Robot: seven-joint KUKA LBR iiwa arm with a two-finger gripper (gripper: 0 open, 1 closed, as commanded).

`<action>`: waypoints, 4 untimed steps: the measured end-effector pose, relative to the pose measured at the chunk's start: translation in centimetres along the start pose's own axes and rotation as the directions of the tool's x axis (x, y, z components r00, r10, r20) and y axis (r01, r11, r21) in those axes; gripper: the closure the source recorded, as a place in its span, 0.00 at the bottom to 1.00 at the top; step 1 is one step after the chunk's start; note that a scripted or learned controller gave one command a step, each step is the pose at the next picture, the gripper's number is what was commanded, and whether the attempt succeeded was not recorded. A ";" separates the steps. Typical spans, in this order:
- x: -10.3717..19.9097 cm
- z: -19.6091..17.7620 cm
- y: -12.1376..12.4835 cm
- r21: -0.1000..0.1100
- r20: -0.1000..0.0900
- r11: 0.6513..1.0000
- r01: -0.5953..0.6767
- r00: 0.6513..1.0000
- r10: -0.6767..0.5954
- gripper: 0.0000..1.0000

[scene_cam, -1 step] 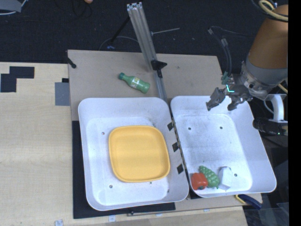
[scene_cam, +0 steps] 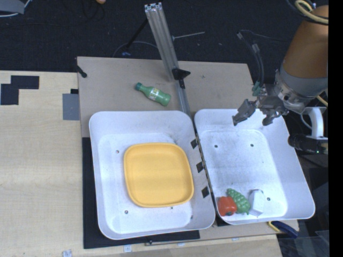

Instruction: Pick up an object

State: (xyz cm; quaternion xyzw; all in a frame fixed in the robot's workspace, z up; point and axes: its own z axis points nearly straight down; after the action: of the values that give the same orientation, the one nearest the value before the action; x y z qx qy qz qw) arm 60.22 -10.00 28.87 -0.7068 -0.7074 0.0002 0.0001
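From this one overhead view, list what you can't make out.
- Small white object in the right bin's near corner: too small and pale against the bin to identify.
- Green item beside the red one: too small to name; whether they touch is unclear.
- Green bottle on the bench: label too small to read.
- Gripper: blurred, finger gap unreadable.
- Arm: cut off by the view's edge.

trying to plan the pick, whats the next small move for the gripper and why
Probably travel toward the near corner of the right bin. The gripper hovers open over that bin's far edge with nothing between its fingers, while the red and green toy and a white piece lie in that corner.
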 end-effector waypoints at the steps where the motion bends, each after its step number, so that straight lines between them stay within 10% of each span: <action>1: 0.9 5.2 -0.4 0.004 -0.001 1.000 -0.001 1.000 0.001 0.00; 3: -0.1 14.2 -0.6 0.004 0.000 1.000 -0.001 1.000 0.001 0.00; 4: -0.2 13.0 -0.5 0.001 0.000 1.000 -0.003 1.000 0.003 1.00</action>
State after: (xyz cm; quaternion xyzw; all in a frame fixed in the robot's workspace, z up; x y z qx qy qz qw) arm 59.67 -10.22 15.90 -0.7080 -0.7062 0.0004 0.0003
